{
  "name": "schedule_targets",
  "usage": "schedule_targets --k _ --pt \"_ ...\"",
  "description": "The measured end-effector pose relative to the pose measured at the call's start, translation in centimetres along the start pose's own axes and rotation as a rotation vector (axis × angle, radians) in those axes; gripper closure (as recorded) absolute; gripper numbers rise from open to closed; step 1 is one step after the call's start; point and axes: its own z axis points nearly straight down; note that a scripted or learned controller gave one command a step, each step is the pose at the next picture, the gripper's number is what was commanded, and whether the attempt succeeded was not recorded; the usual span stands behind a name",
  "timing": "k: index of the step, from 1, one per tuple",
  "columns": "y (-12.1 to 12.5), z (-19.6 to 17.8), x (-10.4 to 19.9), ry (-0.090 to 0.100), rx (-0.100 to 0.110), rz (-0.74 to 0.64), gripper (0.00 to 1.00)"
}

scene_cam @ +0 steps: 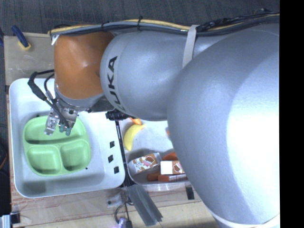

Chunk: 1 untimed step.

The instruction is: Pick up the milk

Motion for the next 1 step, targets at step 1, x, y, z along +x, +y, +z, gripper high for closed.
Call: schedule_targets --k 1 --pt "-2.02 -13.19 5.83 -0.005 -0.004 -0.204 1.00"
